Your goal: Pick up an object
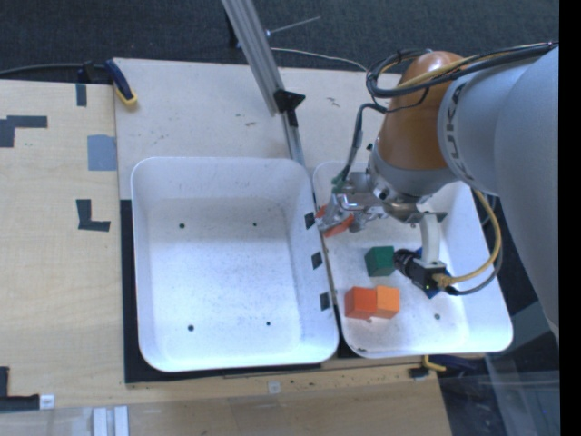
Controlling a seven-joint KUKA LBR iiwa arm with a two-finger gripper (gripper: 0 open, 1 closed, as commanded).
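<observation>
In the right bin point(477, 330) lie a green block point(379, 261) and, nearer the front, an orange block point(372, 302) with a redder left half. My gripper point(338, 214) hangs low over the right bin's left wall, up and to the left of the green block. A small orange-red piece point(335, 229) shows just under the gripper; I cannot make out whether it is an object or part of the tool. The arm's orange band point(419, 121) and grey body cover the bin's back right part.
The left bin point(145, 243) is beside the gripper, their walls meeting at the divider. A slanted metal pole point(259, 53) comes down to the bins' back edge. A black cable connector point(419, 271) hangs right of the green block.
</observation>
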